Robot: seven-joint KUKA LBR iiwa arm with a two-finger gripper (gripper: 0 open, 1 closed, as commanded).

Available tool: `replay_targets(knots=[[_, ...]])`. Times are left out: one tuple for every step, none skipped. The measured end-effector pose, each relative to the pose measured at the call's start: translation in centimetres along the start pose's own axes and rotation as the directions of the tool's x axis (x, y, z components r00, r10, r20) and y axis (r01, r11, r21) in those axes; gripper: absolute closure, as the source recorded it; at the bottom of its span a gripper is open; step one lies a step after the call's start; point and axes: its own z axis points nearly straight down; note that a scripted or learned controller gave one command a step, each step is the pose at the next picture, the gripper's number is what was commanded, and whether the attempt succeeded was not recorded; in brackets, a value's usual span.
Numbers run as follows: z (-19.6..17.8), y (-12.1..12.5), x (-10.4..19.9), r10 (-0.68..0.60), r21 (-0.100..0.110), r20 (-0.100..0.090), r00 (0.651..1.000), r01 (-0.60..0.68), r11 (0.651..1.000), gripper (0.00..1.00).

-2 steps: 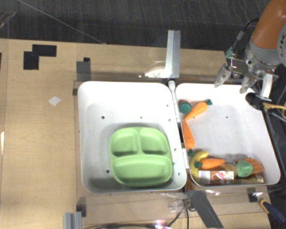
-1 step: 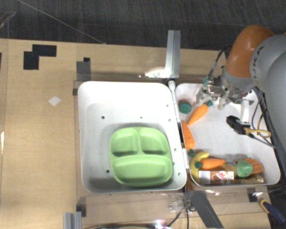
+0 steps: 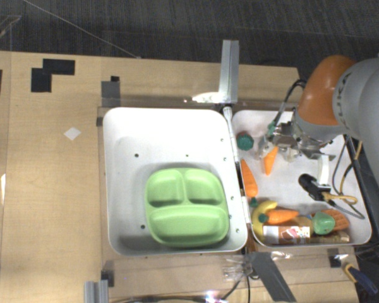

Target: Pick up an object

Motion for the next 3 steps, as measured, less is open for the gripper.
replay_targets(knots=[[-1.2,0.3,0.2,-0.001,-0.007,-0.004,1.0,0.001,1.0,1.0],[0.0,3.5,-1.0,0.136,0.042,-0.007,0.991,-0.136,0.99,1.0],[-9.5,3.9,5.0,0.096,0.008,0.001,0.995,-0.096,0.995,1.0]])
